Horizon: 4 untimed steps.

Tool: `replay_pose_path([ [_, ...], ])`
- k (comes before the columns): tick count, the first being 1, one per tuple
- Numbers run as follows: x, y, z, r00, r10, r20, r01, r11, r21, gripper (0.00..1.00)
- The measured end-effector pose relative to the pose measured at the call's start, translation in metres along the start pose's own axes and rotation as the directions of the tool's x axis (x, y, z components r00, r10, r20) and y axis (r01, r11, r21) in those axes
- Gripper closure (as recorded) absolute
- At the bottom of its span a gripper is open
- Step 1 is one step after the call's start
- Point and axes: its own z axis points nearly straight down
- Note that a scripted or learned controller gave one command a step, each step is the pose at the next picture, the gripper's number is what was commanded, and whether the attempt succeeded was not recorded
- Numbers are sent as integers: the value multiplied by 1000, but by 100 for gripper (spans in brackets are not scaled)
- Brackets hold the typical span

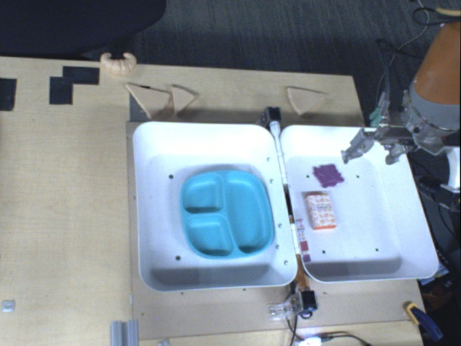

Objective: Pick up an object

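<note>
small snack packet (pixel 321 211), orange and white with printed wrapping, lies flat near the middle of the right white bin (pixel 403 258), its long side running toward the bin's near wall. just beyond it, a little toward the far wall, sits a small purple object (pixel 328 174) with a ragged outline, close to the packet but not touching it. the left white bin (pixel 155 193) holds a blue divided tray (pixel 227 212) with three compartments, resting in the middle of the bin floor. the two bins sit side by side on a pale wooden worktop (pixel 65 215). the arm (pixel 439 78), grey with an orange band, reaches in from the right above the far right corner of the right bin. its claw (pixel 374 150) hangs over the bin's far edge, its two fingers spread apart with nothing between them. the near finger (pixel 354 150) points toward the purple object but stays apart from it
</note>
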Motion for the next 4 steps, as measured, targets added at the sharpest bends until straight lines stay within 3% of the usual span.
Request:
replay_pose_path([
  [1, -95, 10, 136, 1000, 4, 1, -4, 1000, 3, 0],
  [2, -80, -24, 192, 1000, 3, 2, -3, 1000, -5, 0],
  [3, -80, -22, 179, 1000, 2, 3, -2, 1000, -11, 100],
  [4, -102, 20, 170, 1000, 0, 2, 0, 1000, -3, 100],
])
